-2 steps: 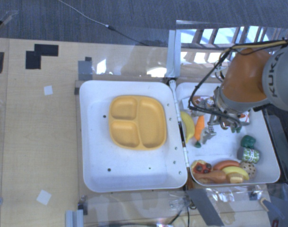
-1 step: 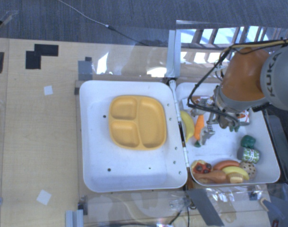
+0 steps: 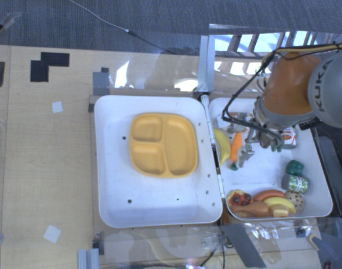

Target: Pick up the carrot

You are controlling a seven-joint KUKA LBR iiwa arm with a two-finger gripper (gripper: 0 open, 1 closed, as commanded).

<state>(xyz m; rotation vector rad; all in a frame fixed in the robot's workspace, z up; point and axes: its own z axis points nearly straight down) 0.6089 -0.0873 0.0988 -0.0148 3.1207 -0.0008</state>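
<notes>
Gripper (image 3: 243, 150) just beside the carrot (image 3: 236, 145) — wrist hides it, grasp unreadable.

Smooth white plastic bins (image 3: 112, 206), matt yellow plastic tray (image 3: 162, 144), pale wooden bench (image 3: 42, 167).

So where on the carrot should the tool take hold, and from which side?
Probably mid-body on the carrot, coming straight down, fingers closing across its narrow width. It lies lengthwise near the right bin's left wall, with a banana close alongside, so the gap on that side looks tight.
</notes>
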